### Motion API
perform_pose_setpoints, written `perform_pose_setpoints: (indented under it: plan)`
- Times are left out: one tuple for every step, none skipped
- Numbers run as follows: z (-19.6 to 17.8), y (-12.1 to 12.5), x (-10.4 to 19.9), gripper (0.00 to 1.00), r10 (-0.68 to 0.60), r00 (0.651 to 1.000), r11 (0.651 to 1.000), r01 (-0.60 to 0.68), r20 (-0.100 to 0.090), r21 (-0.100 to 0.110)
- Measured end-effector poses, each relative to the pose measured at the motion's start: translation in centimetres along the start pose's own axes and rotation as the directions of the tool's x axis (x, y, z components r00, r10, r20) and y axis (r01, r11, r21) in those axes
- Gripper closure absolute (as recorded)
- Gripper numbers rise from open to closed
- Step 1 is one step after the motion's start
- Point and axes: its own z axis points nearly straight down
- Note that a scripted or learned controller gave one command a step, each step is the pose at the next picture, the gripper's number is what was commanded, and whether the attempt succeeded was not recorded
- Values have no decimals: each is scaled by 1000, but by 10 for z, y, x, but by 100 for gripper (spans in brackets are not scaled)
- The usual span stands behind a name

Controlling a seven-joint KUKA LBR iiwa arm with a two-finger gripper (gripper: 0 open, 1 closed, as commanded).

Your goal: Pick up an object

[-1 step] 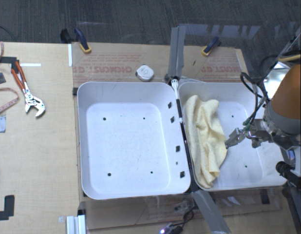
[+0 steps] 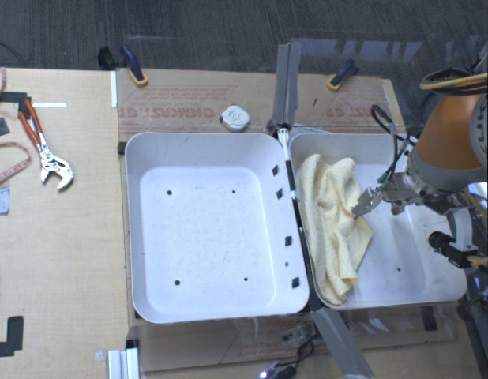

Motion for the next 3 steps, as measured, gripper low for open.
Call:
perform_pose_setpoints:
  plan:
    - [24,8,16,0,-326,946,946,326,1,-3]
    - [18,8,14,100,-321,947,947,321,-2,0]
    - [18,8,14,0,-321,947,947,321,-1,0]
